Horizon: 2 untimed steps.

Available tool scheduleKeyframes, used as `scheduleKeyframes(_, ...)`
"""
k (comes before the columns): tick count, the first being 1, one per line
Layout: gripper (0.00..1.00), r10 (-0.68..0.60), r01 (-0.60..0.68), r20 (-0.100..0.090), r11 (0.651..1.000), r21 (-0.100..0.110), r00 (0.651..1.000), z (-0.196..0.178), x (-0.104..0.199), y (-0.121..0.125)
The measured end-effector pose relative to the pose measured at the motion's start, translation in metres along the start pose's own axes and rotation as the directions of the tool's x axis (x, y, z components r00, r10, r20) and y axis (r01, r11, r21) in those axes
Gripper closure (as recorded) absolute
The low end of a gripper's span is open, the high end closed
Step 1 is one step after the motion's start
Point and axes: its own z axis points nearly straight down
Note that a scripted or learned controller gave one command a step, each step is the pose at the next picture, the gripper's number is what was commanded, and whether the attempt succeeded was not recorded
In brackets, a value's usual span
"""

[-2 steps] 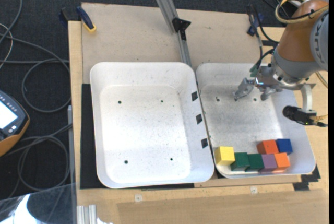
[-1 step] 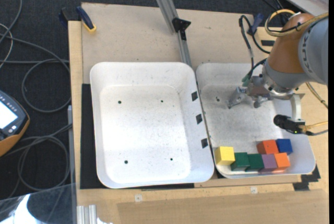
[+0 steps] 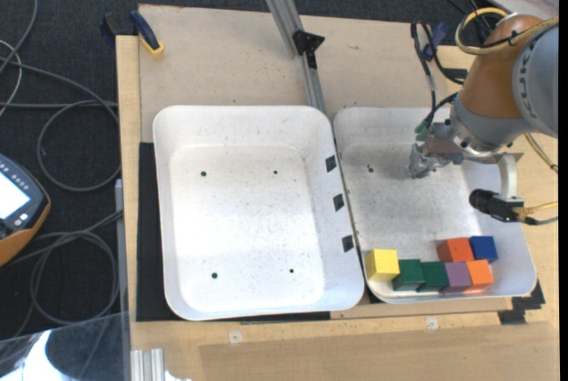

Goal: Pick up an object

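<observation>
Several small blocks lie clustered along the near edge of the right bin (image 3: 390, 193): a yellow block (image 3: 383, 262), two green blocks (image 3: 422, 273), a purple block (image 3: 457, 276), an orange block (image 3: 480, 273), a red-orange block (image 3: 459, 250) and a blue block (image 3: 484, 247). My gripper (image 3: 422, 162) hangs over the far middle of the right bin, well apart from the blocks and farther back than them. Nothing is visible in it. The orange-banded wrist (image 3: 493, 95) reaches in from the right.
The left bin (image 3: 177, 139) sits beside the right one, sharing a rim with black clips (image 3: 337, 202). A slanted metal pole (image 3: 282, 2) crosses the bench behind the bins. Cables trail beside the arm at the right.
</observation>
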Motion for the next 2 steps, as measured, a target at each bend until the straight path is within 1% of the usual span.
scheduleKeyframes(1,1.00,-0.002,0.002,0.003,1.000,-0.007,1.000,-0.063,0.005,0.005)
scheduleKeyframes(2,1.00,-0.002,0.002,0.003,1.000,-0.007,1.000,-0.118,0.005,0.007)
